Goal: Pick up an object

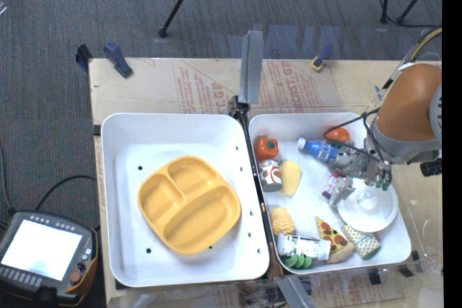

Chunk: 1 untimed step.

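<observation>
Plywood bench, two white bins; I see my gripper [359, 177], its state unclear, over the right bin [303, 120], with a light, slippery bottle [318, 149] at ten o'clock, best pinched mid-body.

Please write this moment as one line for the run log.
arm: over right bin | gripper: above bin floor near blue bottle | fingers: unclear | left bin: yellow tray

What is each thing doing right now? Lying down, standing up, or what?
yellow divided plate: flat, right way up, in the left bin
blue bottle: lying on its side in the right bin
small can: standing upright
pizza slice toy: lying flat
white plate: flat
pincer: low over the right bin, grip unclear
</observation>
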{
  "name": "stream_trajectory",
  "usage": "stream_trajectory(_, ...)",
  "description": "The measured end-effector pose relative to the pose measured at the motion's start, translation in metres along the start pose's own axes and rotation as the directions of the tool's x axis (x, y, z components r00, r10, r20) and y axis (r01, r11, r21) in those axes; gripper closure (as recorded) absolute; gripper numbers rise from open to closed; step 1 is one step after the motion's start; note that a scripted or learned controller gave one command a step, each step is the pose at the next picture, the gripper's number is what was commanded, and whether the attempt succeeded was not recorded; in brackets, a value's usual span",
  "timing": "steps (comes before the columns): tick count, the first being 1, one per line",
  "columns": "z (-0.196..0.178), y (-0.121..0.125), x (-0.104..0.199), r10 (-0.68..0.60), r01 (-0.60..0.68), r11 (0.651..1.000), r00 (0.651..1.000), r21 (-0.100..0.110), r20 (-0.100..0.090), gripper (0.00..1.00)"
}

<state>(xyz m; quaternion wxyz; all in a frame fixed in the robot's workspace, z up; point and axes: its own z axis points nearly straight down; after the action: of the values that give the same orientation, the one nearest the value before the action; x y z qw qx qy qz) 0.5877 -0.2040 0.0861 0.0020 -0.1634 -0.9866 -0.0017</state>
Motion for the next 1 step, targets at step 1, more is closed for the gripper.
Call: stream_trajectory(1,-0.0001,0.0409,0.0379,0.077,-0.077,0.997,0.997,0.001,0.001,0.00)
